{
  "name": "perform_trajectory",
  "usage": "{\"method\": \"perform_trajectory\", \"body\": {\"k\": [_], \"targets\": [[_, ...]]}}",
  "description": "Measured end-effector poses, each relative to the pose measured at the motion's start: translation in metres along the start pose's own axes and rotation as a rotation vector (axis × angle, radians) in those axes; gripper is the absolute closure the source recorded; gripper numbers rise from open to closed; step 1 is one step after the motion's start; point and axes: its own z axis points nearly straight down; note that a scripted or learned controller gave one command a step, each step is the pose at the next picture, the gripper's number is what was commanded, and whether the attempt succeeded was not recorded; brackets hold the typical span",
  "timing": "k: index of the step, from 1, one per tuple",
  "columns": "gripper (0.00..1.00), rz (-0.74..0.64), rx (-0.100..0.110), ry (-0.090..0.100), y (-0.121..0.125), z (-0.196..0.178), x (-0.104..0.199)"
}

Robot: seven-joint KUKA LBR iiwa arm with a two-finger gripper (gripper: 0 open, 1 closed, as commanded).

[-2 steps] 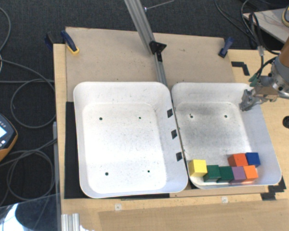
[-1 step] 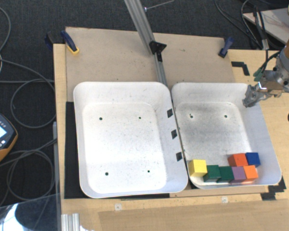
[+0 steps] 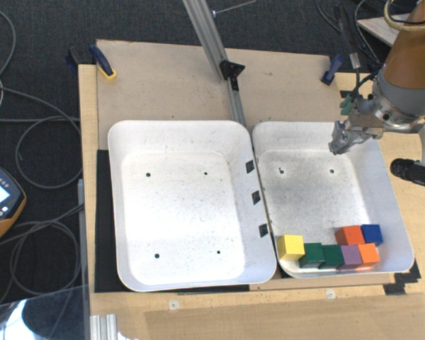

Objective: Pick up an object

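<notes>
Two shallow white bins side by side on a pale wooden worktop. Left bin in the middle of the frame, showing bare speckled floor. Right bin in the right half, holding a cluster of small blocks along its lower edge, near the lower right of the frame.

From left to right in that cluster: yellow block, dark green block, a second green block, purple block, orange block. Behind them, a red block and a blue block. All packed close, most touching a neighbour.

Grey arm with orange band reaching in from the upper right. Hand hanging over the upper edge of the right bin, well apart from the blocks. Nothing visibly gripped; whether open or closed, impossible to tell from here.

Slanted grey metal bar crossing from the top of the frame down to the gap between the bins. Blue clamps at the upper corners of the worktop. Black cables looping over the dark floor at left, beside an orange-edged device at the left edge.
</notes>
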Motion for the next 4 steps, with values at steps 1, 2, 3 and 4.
{"method": "perform_trajectory", "body": {"k": [1,2,3,4], "targets": [[1.00,0.000,0.001,0.001,0.001,0.011,0.055],[1.00,-0.001,-0.003,0.000,0.017,0.009,0.109],[1.00,-0.002,-0.003,0.000,0.029,0.003,0.165],[1.00,-0.001,-0.002,0.000,0.028,0.000,0.212]]}}
